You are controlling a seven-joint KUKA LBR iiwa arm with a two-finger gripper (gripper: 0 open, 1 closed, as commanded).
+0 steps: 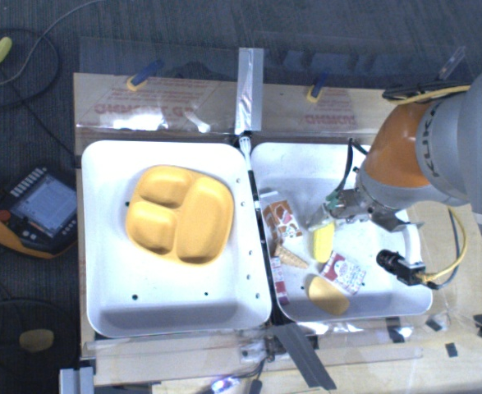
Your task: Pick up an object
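Note:
The right bin holds several small items. A yellow block lies near its middle, with a red and white packet just below it and a round yellow piece at the front wall. A brown and white snack packet and a tan cone lie along the bin's left wall. My gripper hangs low over the middle of this bin, just above and right of the yellow block. Nothing can be made out in its grasp.
The left bin carries a large yellow divided plate. The grey arm with its orange band covers the right bin's back right part. A black fitting with a yellow cable sits by the right wall.

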